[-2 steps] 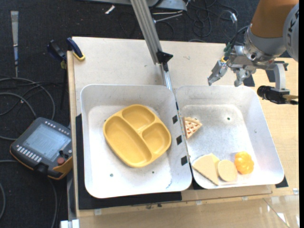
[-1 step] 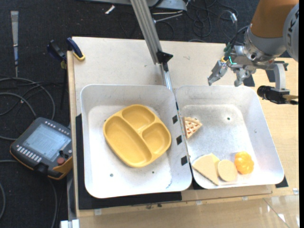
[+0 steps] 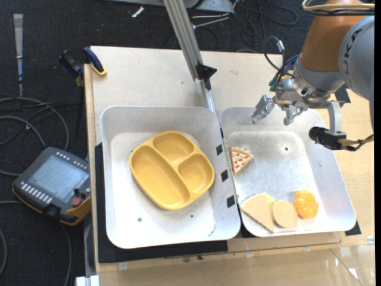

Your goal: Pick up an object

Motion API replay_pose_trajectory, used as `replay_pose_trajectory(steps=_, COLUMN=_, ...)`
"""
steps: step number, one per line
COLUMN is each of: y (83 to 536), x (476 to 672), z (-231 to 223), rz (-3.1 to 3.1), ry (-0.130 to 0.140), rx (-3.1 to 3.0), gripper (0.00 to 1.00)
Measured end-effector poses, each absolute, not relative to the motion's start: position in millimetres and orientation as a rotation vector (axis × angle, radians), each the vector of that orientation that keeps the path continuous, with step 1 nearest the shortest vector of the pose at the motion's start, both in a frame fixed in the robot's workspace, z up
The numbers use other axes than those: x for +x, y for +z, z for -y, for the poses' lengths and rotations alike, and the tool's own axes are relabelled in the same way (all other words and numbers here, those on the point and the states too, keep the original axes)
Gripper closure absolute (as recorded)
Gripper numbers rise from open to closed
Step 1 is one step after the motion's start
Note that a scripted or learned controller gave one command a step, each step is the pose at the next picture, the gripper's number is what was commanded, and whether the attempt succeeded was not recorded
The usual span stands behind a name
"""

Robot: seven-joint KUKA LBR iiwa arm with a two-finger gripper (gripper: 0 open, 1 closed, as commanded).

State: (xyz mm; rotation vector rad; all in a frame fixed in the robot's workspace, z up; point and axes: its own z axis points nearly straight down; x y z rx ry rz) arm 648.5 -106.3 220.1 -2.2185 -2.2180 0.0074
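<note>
So the stuff to grab is all in the right bin. There's a little waffle-patterned wedge sitting near the bin's left wall, and down at the front there's a pale tan slab with a round tan disc overlapping its right side, then a small orange-yellow piece just beside the disc on the right. All 4 are lying flat on the bin floor, nothing lifted.

The gripper is up over the back rim of that same bin, well apart from the front cluster and also clear of the wedge. Its 2 fingers are spread apart with nothing between them, so it's open and empty-handed.

Left bin has a yellow divided plate with 3 compartments, sitting a bit tilted around the middle. Both bins sit side by side on the tan surface. Off the left edge there's a teach pendant on the dark floor.
</note>
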Motion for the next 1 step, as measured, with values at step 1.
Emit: replay_pose_trajectory(steps=1, y=165.9, x=657.0, z=110.2, rz=2.219, ry=0.006, rx=-2.220, gripper=0.00)
